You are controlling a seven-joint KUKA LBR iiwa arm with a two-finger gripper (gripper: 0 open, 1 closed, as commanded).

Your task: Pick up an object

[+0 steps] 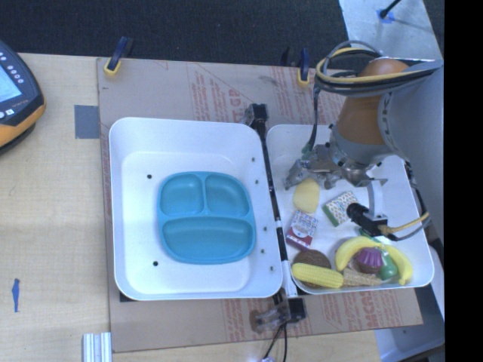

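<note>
My gripper [330,176] hangs low over the far part of the right bin [283,138], and its fingers look spread open with nothing between them. A pale yellow rounded object [306,196] lies just in front of the gripper, slightly to its left. Close by are a red and white packet [303,229] and a small green and white box [339,207]. At the bin's near end lie a banana [349,250], a purple object [370,260], a corn cob [317,276] and a brown round piece [312,259].
The left bin [121,202] holds a blue divided plate [206,217]. A black fitting with a yellow cable [367,220] hangs from the arm over the right bin. A yellow and black device [15,96] sits at the bench's far left.
</note>
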